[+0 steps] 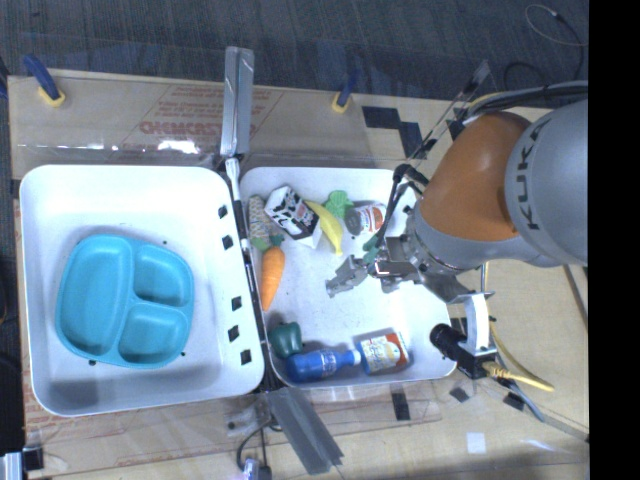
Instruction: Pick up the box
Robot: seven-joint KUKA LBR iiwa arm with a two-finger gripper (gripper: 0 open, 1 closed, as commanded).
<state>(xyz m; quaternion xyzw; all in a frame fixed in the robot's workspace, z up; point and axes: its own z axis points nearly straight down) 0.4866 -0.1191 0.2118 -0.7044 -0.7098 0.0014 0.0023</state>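
The box, a small black-and-white carton, lies tilted at the back left of the right bin. It rests between a speckled stick-shaped item and a yellow banana. My gripper hangs over the middle of the right bin, to the right of and nearer than the box, and apart from it. It stands open with nothing between its fingers. The grey arm with its orange band reaches in from the right.
The right bin also holds a carrot, a green item, a can, a green pepper, a blue bottle and a labelled jar. In the left bin lies a blue divided plate.
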